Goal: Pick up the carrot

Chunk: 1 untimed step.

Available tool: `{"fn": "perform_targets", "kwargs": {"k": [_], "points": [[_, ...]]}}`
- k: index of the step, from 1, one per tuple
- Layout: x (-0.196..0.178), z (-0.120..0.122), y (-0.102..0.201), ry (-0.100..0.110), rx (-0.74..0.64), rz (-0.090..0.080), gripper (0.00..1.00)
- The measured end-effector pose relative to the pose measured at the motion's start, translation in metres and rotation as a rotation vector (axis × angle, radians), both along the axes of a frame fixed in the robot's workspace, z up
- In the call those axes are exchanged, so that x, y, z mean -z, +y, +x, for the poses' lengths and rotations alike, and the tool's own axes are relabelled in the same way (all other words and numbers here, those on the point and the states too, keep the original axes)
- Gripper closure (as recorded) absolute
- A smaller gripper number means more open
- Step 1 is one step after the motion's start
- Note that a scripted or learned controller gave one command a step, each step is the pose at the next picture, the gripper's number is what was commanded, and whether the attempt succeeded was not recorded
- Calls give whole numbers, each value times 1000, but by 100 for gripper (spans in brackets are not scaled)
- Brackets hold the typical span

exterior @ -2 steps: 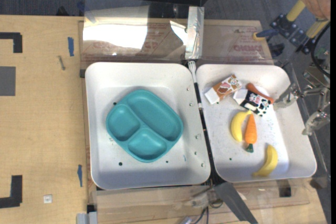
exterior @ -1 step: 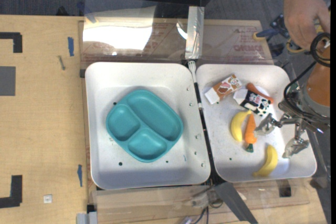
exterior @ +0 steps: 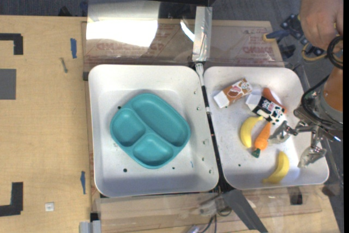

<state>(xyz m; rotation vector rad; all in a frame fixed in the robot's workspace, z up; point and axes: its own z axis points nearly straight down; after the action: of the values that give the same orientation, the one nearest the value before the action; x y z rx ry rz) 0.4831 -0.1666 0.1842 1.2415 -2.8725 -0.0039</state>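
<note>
Carrot (exterior: 262, 139): in my right-hand bin (exterior: 234, 169), lying at a slant with its green stub toward the near side, touching the upper banana (exterior: 248, 131) on its left.
Left bin (exterior: 103, 133): holds the teal divided plate (exterior: 150, 129), well apart from my work.
Clear sheet (exterior: 147, 35): stands behind both bins; faint reddish print on it, too washed out for me to read.
Step in hand: as I judge it, the approach; the carrot rests on the bin floor and nothing is lifted yet.
My pincer (exterior: 299, 144): low at the right side of the right bin, just beside the carrot's top end; one finger (exterior: 281, 132) near the carrot, the other (exterior: 311, 155) near the lower banana (exterior: 279, 167), so spread wide, pinching nothing.
Next move: I reckon I must shift left, line up across the carrot's width, then close clear of the banana.
Cartons: a black-and-white one (exterior: 268, 108) and a brown-and-white one (exterior: 235, 92); no wording legible.
</note>
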Motion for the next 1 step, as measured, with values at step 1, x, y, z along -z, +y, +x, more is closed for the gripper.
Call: {"fn": "perform_targets", "kwargs": {"k": [1], "points": [[49, -2, 21, 0, 70, -4, 0]]}}
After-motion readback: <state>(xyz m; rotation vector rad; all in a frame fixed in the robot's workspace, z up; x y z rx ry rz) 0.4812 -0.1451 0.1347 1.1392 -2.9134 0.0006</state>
